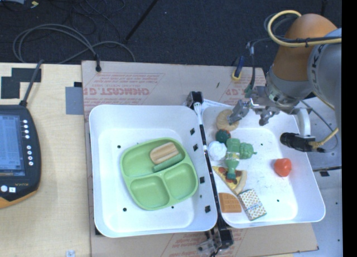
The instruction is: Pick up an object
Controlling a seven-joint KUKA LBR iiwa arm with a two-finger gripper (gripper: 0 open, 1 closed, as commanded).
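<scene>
Dark floor with cables behind table (pixel 50 83); cardboard sheet under two white bins. We read arm (pixel 304 49) entering from right, gripper (pixel 252 114) hovering over right bin (pixel 312 205) far edge, fingers spread apart, nothing between them. Left bin (pixel 106 194) carries green divided tray (pixel 159 186) with bread-like block (pixel 164 151). We judge the pick targets to be right-bin clutter, bunched along the divider: green toy (pixel 239 149), pizza slice (pixel 231 178), red tomato (pixel 283 166) set apart, easiest reach.

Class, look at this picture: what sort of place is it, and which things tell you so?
Probably a robotics lab bench: an arm with a gripper over two bins of toy food, a control pendant, and loose cables.
</scene>
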